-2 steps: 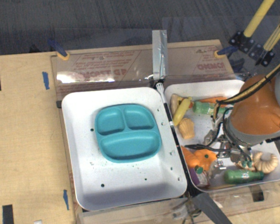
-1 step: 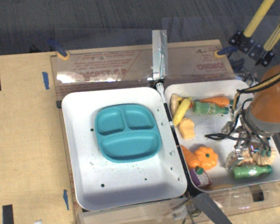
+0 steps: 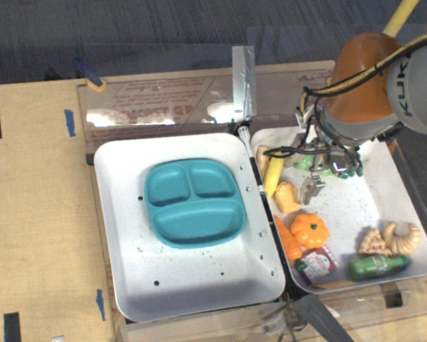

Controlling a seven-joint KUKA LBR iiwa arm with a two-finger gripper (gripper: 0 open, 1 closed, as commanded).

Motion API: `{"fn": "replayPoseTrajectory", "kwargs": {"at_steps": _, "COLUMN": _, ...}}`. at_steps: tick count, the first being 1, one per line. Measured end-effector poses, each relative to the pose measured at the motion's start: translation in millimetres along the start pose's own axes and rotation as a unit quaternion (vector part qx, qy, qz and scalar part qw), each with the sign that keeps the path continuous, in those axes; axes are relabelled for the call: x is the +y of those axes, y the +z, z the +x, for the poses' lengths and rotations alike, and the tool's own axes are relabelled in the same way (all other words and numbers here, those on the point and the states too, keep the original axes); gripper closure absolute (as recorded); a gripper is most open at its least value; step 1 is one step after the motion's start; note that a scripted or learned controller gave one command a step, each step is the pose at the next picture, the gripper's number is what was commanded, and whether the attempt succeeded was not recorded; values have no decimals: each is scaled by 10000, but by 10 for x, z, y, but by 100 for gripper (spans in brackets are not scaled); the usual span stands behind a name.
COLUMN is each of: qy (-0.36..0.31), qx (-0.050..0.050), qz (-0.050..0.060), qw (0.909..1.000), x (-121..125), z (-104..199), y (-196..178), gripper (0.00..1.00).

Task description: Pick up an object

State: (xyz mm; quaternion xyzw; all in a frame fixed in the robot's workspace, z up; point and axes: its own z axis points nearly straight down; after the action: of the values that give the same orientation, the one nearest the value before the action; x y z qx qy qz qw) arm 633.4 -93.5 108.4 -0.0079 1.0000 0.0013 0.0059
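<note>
From my seat the left bin carries a teal divided plate. The right bin has the clutter: the small orange pumpkin, near its left wall, looks light, rigid, a bit slick, so I'd pinch its ribbed sides. Gripper hovers just above; can't tell the fingers' state.

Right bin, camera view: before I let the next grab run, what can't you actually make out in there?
- Gripper: open or shut is unclear; the wrist hides most of it.
- Green item under the wrist: partly covered by cables, so I cannot identify it.
- Packet below the small pumpkin: label too small to read.
- Carrot: wedged against the bin wall, partly behind the pumpkin.
</note>
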Motion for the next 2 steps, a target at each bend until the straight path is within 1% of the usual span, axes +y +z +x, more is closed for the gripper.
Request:
{"fn": "replayPoseTrajectory", "kwargs": {"at_steps": 1, "qy": -57, "qx": 11, "qz": 35, "qw": 10000, "x": -686, "z": 978, "y": -575, "gripper": 0}}
{"fn": "replayPoseTrajectory", "kwargs": {"at_steps": 2, "qy": 443, "qx": -18, "qz": 29, "qw": 9990, "x": -478, "z": 1444, "y": 173, "gripper": 0}}
